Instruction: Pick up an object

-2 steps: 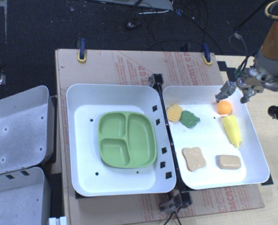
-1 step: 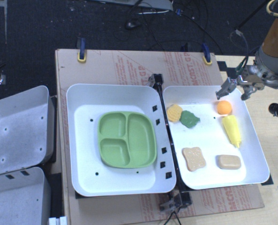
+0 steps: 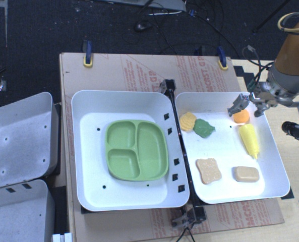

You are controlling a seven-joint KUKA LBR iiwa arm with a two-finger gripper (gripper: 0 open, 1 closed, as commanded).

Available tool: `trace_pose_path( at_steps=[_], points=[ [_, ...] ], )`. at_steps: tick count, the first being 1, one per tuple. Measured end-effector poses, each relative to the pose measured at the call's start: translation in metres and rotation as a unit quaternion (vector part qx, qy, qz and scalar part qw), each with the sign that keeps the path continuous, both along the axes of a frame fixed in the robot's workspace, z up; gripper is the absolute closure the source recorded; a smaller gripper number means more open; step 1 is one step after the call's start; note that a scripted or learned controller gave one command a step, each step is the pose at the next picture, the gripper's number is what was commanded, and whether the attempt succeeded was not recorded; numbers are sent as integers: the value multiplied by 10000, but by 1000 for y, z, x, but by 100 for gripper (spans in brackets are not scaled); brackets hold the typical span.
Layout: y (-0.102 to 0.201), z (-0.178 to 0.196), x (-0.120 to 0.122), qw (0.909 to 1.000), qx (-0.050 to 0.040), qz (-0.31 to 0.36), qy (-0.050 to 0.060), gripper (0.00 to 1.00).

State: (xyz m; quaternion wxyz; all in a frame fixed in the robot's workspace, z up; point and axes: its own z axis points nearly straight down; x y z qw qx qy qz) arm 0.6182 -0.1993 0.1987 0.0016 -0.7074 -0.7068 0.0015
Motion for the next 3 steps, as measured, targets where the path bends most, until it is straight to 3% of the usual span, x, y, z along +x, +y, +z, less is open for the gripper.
trace_pose_path(
  at_steps=[1, 2, 3],
  points=[
    [2, -64, -5, 10000, 5, 1, 8, 0],
    [11, -105, -1, 10000, 71, 41, -44, 0],
    [7, -95, -2, 10000, 21, 39, -46, 100]
  ],
)
